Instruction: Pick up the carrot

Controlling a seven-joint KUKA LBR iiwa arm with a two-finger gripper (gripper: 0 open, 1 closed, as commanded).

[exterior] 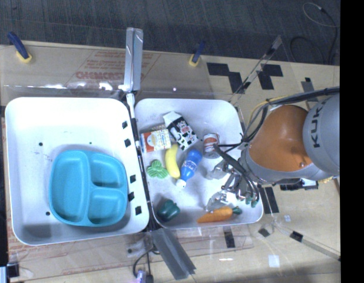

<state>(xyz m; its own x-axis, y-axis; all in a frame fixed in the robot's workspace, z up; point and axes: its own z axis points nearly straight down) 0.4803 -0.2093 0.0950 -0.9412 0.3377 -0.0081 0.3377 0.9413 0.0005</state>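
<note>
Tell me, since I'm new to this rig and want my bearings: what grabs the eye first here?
The bright blue divided tray lying alone in the left bin stands out most. Next comes the arm's orange band at the right, with the gripper low in the cluttered right bin, just above the carrot near its front edge.

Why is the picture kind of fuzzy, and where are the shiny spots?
In the camera view, everything looks a bit soft; the tool above the carrot is blurry metal. Glare sits on the clear sheet behind the bins, and the blue tray casts a soft shadow.
</note>
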